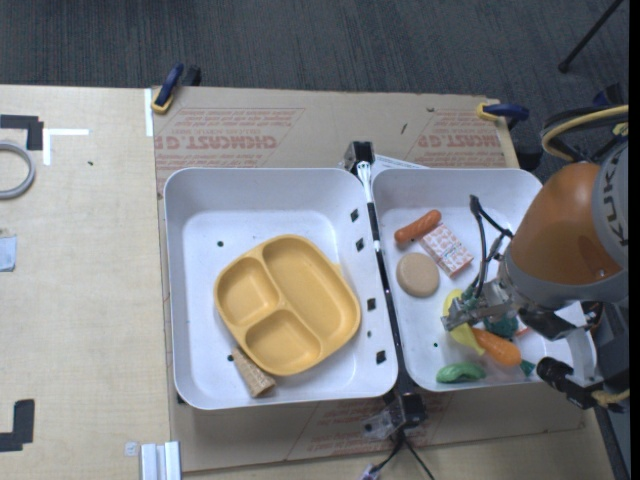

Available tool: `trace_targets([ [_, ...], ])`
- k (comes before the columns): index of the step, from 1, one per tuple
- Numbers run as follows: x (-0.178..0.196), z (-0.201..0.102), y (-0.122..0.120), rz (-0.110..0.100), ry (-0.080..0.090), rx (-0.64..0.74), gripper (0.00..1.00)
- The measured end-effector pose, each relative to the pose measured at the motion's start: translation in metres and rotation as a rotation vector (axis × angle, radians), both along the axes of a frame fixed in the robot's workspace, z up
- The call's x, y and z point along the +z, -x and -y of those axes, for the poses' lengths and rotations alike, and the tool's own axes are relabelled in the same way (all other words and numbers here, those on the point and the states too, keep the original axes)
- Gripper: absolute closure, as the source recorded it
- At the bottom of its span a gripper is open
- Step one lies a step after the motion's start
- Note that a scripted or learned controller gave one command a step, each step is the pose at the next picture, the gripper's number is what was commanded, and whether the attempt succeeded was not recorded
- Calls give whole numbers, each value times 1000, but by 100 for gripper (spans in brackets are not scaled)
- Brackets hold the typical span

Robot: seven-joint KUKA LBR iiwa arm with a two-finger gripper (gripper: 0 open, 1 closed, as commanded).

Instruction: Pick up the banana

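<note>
A dark grey carpet (330, 28) covers the floor along the 12 o'clock side. Below it sits a pale wooden bench (80, 298), reaching out to 9 o'clock, with black tape marks (20, 133) and a white tape strip (65, 133) near its 10 o'clock corner. A sheet of brown cardboard (300, 133) printed with red lettering lies on the bench, held by blue clamps (170, 86) at 11 o'clock and at 1 o'clock. The light is even and soft.

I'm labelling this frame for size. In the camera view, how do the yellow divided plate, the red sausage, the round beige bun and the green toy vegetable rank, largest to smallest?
1. Yellow three-compartment plastic plate, by far the largest.
2. Round beige bun.
3. Red sausage and green toy vegetable: these look alike in size, so I would not rank them.
</note>
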State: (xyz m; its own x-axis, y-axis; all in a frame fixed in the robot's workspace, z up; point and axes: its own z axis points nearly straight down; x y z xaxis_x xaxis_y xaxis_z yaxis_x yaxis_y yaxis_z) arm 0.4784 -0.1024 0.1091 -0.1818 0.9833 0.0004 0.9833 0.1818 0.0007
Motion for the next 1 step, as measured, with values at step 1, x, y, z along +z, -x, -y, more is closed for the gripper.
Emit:
trace_targets([
  [1,83,-43,-58,0,1,137,100],
])
